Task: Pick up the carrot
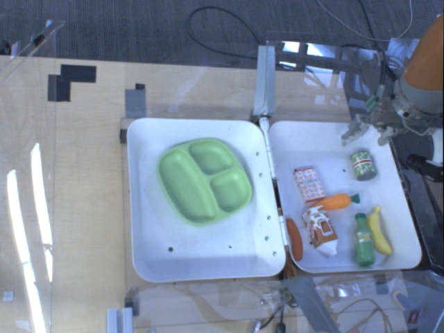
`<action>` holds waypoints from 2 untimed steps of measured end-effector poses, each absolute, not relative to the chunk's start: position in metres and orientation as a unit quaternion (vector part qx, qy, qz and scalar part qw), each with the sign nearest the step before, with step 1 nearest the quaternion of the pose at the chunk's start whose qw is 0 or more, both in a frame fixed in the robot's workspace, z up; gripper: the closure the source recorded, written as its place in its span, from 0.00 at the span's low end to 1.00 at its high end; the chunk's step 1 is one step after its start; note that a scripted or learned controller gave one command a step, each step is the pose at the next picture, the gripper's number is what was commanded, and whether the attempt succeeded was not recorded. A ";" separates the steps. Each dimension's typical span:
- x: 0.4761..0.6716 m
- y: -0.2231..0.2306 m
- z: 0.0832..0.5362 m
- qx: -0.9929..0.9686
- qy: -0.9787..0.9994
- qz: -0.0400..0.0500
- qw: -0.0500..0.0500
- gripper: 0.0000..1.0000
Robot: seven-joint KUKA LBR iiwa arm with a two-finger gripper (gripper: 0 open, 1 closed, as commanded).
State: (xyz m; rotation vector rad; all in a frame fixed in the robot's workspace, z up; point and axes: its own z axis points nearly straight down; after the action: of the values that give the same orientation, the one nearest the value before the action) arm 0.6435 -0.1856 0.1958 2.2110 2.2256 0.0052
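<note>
The gripper (367,131) is hovering with fingers spread and holding nothing, just above the small can (362,165); the carrot (337,201) is lying below-left of that can.

Probably a lab: bench (69,186), loose cables (229,19).

The grey arm (416,89) comes in from the right, with an orange band near its wrist. Its gripper (368,132) hangs down with its two fingers spread apart. Nothing sits between them.
</note>
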 end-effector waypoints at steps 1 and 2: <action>0.587 -0.192 0.114 0.682 0.731 0.003 0.006 0.00; 0.512 -0.195 0.089 0.696 0.718 0.004 0.004 0.00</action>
State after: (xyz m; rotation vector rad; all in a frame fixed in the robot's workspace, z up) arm 0.5125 -0.1945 0.0891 2.1814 2.2502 0.0128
